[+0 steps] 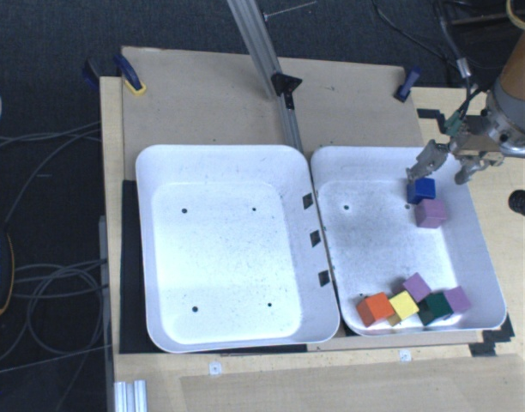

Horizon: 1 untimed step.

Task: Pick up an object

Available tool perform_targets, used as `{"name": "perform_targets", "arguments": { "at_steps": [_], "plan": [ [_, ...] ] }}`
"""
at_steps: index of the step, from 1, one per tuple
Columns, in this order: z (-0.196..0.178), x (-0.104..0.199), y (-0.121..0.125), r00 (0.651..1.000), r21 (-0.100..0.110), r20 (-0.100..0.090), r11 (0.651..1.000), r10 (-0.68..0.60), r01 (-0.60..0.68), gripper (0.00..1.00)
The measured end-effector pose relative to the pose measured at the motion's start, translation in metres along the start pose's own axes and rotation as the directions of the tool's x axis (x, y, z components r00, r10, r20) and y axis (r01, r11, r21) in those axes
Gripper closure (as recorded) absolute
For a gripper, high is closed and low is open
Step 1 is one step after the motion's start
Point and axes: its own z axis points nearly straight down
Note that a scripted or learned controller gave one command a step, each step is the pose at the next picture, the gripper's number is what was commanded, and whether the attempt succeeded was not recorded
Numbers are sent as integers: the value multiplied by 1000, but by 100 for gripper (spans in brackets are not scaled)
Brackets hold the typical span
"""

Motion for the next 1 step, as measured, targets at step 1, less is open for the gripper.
{"name": "perform_targets", "arguments": {
  "at_steps": [1],
  "plan": [
    [0,0,0,1000,-1,0,1000,1,-1,0]
  ]
}}
